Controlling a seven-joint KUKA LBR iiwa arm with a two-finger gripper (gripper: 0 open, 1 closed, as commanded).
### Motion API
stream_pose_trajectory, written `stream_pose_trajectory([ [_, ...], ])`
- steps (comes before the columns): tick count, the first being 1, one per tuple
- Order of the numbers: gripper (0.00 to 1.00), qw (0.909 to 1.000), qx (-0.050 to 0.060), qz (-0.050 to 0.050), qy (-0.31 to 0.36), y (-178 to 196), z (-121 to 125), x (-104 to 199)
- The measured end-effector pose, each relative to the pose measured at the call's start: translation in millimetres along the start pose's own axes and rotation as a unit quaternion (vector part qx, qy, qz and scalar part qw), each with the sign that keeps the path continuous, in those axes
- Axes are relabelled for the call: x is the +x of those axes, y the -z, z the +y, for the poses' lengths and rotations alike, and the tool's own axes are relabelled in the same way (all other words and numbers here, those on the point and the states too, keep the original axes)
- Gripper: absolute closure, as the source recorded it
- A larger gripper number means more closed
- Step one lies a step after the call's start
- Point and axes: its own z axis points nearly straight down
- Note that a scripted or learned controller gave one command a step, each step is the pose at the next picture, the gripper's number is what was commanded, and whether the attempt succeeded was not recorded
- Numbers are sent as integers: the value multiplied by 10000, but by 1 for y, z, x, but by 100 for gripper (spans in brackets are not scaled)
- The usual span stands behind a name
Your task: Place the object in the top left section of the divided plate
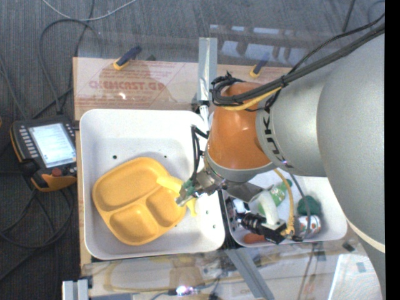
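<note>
Grey carpet floor (pixel 125 36) (cables trailing), cardboard sheet (pixel 131 89) with clamps, teach pendant (pixel 47 145) at left

A robotics lab or test cell — a grey industrial arm (pixel 337 117) over two white bins (pixel 125 127) on a bench, a teach pendant (pixel 45 147) on grey carpet, loose cables (pixel 75 17) trailing across the floor.

Gripper (pixel 187 194) at right edge of yellow divided plate (pixel 134 200), left bin (pixel 125 130).

Pincer (pixel 187 194) low, arm (pixel 325 105) overhead
</note>
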Motion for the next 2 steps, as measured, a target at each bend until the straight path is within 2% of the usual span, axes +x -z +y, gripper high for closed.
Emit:
stream_pose_trajectory([
  [1, 100, 9965, -11, -12, 835, 15, -2, -6],
  [2, 100, 9927, -7, -12, 1205, 13, 2, 3],
])
